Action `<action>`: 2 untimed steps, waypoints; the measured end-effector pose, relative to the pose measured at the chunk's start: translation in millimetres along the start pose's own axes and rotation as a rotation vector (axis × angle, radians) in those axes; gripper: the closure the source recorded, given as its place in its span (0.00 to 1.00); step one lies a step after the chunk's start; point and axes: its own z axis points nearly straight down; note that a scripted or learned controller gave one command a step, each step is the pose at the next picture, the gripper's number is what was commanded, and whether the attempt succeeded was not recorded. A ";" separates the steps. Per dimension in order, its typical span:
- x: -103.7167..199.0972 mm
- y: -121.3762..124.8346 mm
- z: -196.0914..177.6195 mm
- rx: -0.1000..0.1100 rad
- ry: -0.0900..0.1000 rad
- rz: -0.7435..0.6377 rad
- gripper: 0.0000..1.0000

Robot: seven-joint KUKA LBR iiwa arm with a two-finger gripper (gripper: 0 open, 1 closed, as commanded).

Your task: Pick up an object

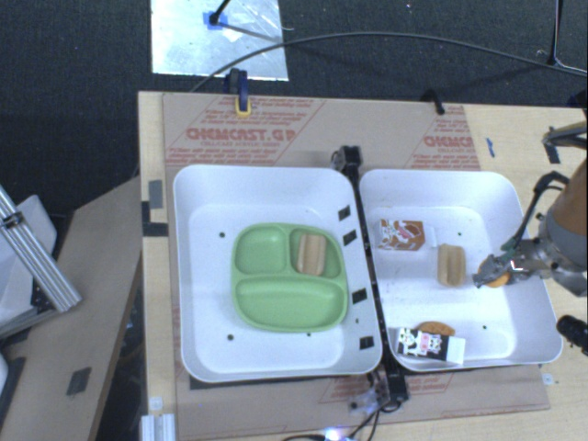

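Note:
My gripper reaches in from the right and hangs low over the right side of the right bin. A small orange object lies right at its tip, partly hidden by it. Just left of the gripper a tan block rests on the bin floor. Farther left and a little up lies a brown and white packet. A black and white carton sits by the bin's front wall, with a brown cookie-like piece touching its top edge.
The left bin holds a green divided plate with a tan block in its upper right compartment. A black divider with clips runs between the bins. Cables cross the bench behind them.

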 end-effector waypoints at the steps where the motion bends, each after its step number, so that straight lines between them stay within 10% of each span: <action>1: -0.3 3.2 -64.6 -0.003 -0.001 -0.001 1.00; 2: 8.1 7.7 -113.6 -0.003 -0.001 -0.003 1.00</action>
